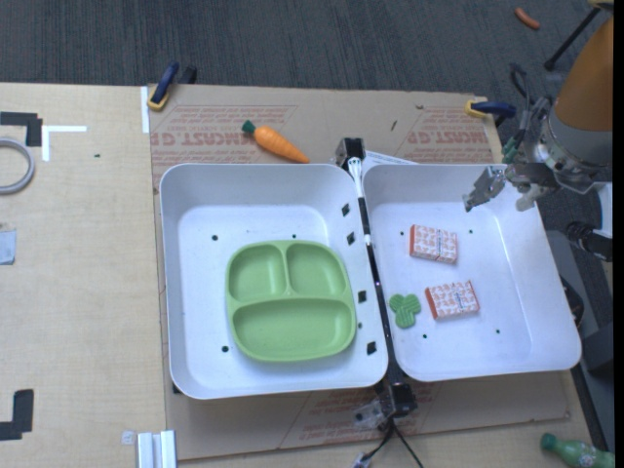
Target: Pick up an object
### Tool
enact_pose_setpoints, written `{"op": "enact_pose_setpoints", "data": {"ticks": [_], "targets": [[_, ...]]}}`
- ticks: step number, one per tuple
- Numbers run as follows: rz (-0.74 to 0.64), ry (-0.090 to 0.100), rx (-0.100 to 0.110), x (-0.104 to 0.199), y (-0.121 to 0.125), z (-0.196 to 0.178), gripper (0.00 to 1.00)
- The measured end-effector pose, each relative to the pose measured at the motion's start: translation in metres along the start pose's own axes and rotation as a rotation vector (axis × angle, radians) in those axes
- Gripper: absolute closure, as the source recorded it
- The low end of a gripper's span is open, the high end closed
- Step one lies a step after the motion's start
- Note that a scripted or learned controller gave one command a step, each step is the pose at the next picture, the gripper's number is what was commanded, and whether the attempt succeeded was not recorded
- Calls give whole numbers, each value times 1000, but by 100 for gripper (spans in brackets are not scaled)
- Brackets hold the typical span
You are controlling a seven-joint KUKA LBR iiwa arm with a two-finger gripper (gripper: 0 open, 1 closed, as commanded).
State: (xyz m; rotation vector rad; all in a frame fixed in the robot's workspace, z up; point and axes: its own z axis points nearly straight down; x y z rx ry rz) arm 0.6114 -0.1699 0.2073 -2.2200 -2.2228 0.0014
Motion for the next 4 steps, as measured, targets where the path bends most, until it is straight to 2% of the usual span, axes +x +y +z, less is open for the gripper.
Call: {"op": "enact_pose_setpoints", "data": {"ticks": [1,2,3,4], "targets": [[14,0,1,67,-44,106,0],[-144,0,-1,68,-8,115,0],[-142,-1,-2,67,-8,105,100],[-210,-1,-2,83,-49,-17,100]]}}
